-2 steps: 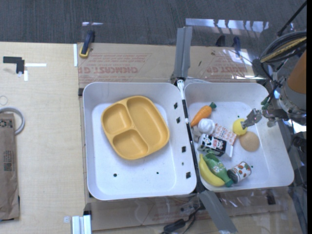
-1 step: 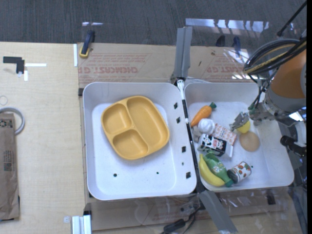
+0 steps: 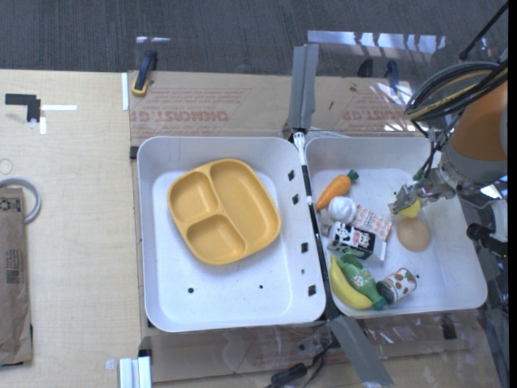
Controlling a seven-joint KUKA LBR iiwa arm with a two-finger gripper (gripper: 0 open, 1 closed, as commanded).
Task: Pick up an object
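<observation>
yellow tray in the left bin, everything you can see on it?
The tray is a yellow-orange rounded-square plate that looks like plastic, with raised ridges splitting it into three compartments: one at the upper left, one larger along the right, one at the lower middle. All three look empty. It lies flat, right side up, turned at an angle to the walls of the left bin, in that bin's upper middle part. Only the bin floor touches it.

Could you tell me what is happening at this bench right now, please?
A grey and orange arm reaches in from the right, its gripper low in the right bin at a small yellow object, beside a tan egg-like ball. A toy carrot, banana and small can lie nearby. The left bin holds a yellow divided plate.
</observation>
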